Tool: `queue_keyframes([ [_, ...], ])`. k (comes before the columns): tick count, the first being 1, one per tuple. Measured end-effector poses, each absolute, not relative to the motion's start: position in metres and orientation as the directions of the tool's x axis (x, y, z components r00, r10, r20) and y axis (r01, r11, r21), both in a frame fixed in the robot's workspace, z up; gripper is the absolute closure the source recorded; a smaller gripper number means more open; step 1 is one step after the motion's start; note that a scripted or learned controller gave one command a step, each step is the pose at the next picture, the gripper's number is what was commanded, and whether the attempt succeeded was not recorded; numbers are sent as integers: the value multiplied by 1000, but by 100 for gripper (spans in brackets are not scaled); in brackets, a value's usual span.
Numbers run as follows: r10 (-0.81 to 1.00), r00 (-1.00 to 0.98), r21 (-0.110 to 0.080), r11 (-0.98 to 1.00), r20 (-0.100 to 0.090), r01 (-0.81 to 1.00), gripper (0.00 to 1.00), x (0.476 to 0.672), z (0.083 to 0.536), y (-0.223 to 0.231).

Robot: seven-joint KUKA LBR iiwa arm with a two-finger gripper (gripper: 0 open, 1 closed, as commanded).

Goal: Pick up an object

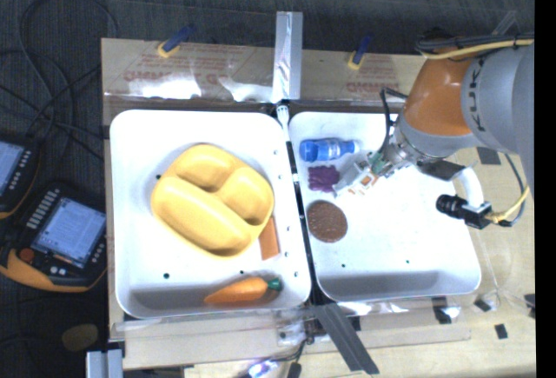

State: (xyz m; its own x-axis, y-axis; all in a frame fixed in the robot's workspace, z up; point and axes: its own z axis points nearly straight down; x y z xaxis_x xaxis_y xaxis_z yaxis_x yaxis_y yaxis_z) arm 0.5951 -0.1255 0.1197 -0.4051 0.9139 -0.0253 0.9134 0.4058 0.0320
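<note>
Gripper (pixel 363 176) position: low inside the right bin (pixel 408 272), near its far left corner, reached by the grey arm (pixel 486 107) from the bin's right side. Whether anything sits between its tips cannot be told at this scale. Just beside it toward the bin's far edge lies a blue bottle (pixel 327 149) on its side; a purple cluster (pixel 323 178) lies directly left of the tip, near the bin's left wall. A brown round disc (pixel 327 221) rests nearer the front, apart from the tool. In the left bin (pixel 130 281), a large yellow bread-shaped object (pixel 211 198) fills the centre, with an orange carrot (pixel 239 289) along the front edge.
</note>
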Motion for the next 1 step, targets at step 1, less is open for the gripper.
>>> queue_keyframes([
  [1, 913, -407, 26, 407, -25, 913, 0, 669, 111, -122],
])
